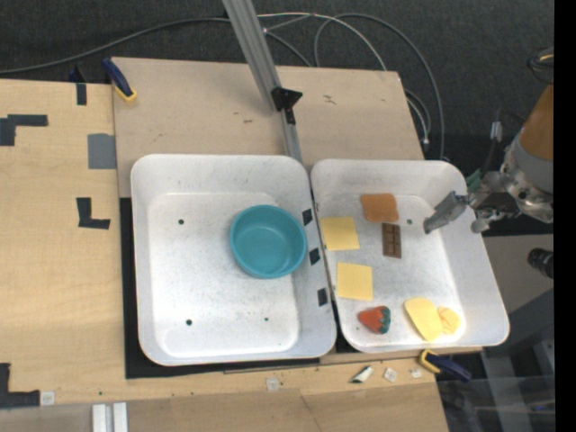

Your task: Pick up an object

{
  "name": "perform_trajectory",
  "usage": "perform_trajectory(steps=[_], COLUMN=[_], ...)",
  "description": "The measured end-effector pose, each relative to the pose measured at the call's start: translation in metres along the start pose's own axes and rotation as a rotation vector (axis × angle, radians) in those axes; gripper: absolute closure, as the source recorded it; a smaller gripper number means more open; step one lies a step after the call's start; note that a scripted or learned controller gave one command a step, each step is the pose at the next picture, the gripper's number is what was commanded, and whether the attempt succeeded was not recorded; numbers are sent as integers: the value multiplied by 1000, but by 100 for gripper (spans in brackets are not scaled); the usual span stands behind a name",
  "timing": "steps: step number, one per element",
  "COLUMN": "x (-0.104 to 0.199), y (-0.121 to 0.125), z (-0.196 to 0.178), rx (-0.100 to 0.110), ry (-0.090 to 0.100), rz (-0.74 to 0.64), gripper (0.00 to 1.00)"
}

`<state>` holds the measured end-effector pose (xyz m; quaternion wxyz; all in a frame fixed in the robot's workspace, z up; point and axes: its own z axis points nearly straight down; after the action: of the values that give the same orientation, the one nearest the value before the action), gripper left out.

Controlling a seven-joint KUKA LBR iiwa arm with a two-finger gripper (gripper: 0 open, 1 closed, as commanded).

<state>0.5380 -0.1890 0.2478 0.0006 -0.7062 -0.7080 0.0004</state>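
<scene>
The right bin (468, 268) holds several small objects: an orange-brown block (379, 207), a dark brown bar (391, 239), two flat yellow squares (340, 234) (355, 281), a red and green piece (375, 319) and a yellow lump (432, 319). A teal bowl (267, 241) sits in the left bin (162, 241). My gripper (461, 214) hovers over the right bin's far right rim, open, with nothing between its fingers. One grey finger (443, 212) points in toward the brown bar, a short way to the bar's right.
A metal pole (256, 52) slants down from the top to the seam between the bins. Cables (378, 34) loop behind the right bin. Blue and yellow clamps (120, 79) (441, 364) grip the board's corners.
</scene>
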Motion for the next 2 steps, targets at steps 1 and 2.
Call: perform_trajectory(steps=[1, 2], x=[0, 0], y=[0, 1], z=[0, 44], rx=[0, 5], ry=[0, 0], rz=[0, 1], gripper=[0, 0])
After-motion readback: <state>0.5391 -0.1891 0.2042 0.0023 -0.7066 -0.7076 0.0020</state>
